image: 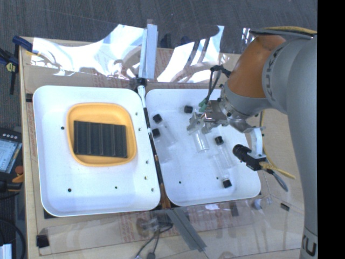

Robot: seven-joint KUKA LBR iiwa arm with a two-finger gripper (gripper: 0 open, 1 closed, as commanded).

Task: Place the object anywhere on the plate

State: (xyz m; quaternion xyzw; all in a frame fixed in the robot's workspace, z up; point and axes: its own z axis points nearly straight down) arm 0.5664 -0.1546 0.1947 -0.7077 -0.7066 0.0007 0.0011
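The shallow white left bin (pixel 48 188) holds the yellow rounded plate (pixel 81 117). In the shallow white right bin (pixel 183 190) beside it lie small clear plastic bottles with black caps (pixel 218 161), beneath the gripper (pixel 198 122).

A: What does the arm (pixel 294 117) look like?

B: Thick, rounded grey links with a smooth finish. A broad orange band (pixel 254 69) wraps it just above the wrist.

A: Any wiring?

B: A thin dark cable (pixel 214 82) loops beside the orange band and runs toward the metal gripper (pixel 199 117) fittings, which look silvery with a small green spot.

A: Markings?

B: Pale letters near the lower end of the grey body, cut off, too partial to read.
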